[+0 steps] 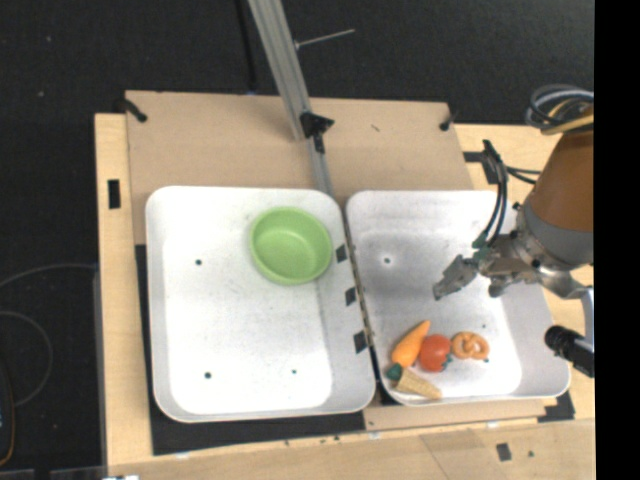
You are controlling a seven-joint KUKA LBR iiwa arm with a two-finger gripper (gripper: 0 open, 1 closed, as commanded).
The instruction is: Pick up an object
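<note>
The gripper (455,276) hovers above the right bin (420,218), fingers empty, though whether they are spread or closed cannot be told. The toys lie clustered at the near edge: carrot (410,343), tomato (434,353), pretzel (470,346), cone (415,386). The pretzel, set slightly apart, looks the cleanest target; a straight descent should avoid nudging its neighbours.

No readable text anywhere (bins included).
</note>
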